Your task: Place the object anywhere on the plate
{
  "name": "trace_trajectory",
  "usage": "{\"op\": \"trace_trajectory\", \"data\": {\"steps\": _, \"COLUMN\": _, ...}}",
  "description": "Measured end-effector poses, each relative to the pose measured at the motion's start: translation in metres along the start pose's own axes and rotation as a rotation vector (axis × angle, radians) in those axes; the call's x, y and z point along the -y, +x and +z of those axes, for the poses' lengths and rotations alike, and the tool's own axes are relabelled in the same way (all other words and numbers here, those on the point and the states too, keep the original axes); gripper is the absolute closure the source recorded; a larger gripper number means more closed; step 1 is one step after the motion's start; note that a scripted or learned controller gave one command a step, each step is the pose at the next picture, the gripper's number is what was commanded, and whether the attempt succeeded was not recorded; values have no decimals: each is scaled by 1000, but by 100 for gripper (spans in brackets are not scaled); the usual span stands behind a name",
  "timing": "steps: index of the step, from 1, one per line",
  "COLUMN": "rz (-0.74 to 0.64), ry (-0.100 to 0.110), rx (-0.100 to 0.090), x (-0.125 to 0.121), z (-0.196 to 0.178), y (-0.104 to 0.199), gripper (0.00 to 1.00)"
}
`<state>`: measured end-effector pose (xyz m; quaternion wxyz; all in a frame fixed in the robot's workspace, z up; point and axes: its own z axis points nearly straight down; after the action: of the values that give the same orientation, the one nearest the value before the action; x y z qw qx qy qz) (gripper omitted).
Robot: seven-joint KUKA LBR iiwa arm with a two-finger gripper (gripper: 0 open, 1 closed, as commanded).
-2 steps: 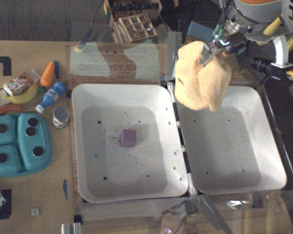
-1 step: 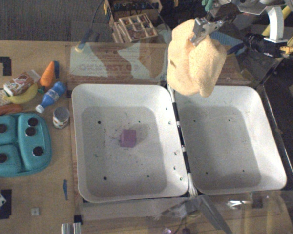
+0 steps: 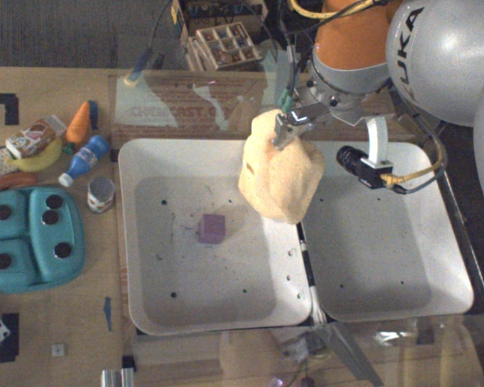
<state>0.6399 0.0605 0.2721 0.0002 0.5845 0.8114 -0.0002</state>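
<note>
A cream-yellow soft, cloth-like lump [image 3: 278, 180] hangs over the divider between the two white bins, covering the left bin's right rim. My gripper [image 3: 284, 134] sits at the lump's top and is shut on it, with the fingertips pinching into the fabric. A small purple block [image 3: 211, 228] lies on the floor of the left bin [image 3: 145, 297], to the left of and below the lump. I cannot make out a plate in either bin.
The right bin [image 3: 387, 272] lies under the arm. On the bench left of the bins are a teal moulded tray [image 3: 28, 236], a small can [image 3: 101, 193], a blue bottle [image 3: 85, 160], a carrot [image 3: 79, 122] and a banana [image 3: 36, 158]. A wooden box [image 3: 226, 43] stands behind.
</note>
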Motion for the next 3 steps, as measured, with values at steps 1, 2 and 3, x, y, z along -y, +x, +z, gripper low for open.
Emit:
{"op": "trace_trajectory", "data": {"steps": 1, "rz": 0, "ry": -2, "rx": 0, "x": 0, "z": -1, "y": 0, "gripper": 0}}
{"op": "trace_trajectory", "data": {"steps": 2, "rz": 2, "ry": -7, "rx": 2, "x": -1, "z": -13, "y": -2, "gripper": 100}}
{"op": "trace_trajectory", "data": {"steps": 3, "rz": -178, "ry": -5, "rx": 2, "x": 41, "z": -141, "y": -47, "gripper": 100}}
